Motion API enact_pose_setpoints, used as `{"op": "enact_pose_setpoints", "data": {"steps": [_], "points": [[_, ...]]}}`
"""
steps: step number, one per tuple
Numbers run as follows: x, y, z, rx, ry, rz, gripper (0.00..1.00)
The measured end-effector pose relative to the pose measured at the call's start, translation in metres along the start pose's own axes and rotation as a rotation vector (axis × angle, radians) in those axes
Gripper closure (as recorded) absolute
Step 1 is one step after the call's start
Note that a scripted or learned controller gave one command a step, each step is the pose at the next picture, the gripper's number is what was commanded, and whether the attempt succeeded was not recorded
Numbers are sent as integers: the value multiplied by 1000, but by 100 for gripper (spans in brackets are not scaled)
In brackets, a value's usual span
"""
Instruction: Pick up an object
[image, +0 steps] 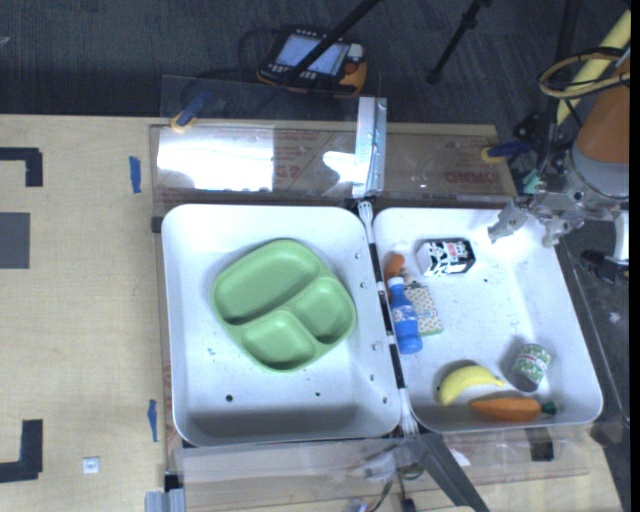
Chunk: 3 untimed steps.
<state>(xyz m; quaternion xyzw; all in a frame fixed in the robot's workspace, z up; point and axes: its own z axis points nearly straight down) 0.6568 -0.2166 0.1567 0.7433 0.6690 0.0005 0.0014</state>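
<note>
I see the left bin (190, 300) holding a green divided plate (283, 303), and the right bin (560, 300) holding the smaller things: a blue bottle (405, 318) against the divider, a black-and-white carton (445, 256), a banana (468, 382) touching a carrot (508, 407), and a small can (531, 365). My gripper (520, 217) sits over the right bin's far corner (nothing seen in it; how far apart it stands I can't tell).

Arm (600, 150) at right; pincer (520, 218) low
</note>
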Motion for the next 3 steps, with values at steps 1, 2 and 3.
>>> {"op": "enact_pose_setpoints", "data": {"steps": [1,2,3], "points": [[7,-66,37,5,2,144,0],[-2,-132,39,7,9,200,0],[9,7,37,1,3,-52,0]]}}
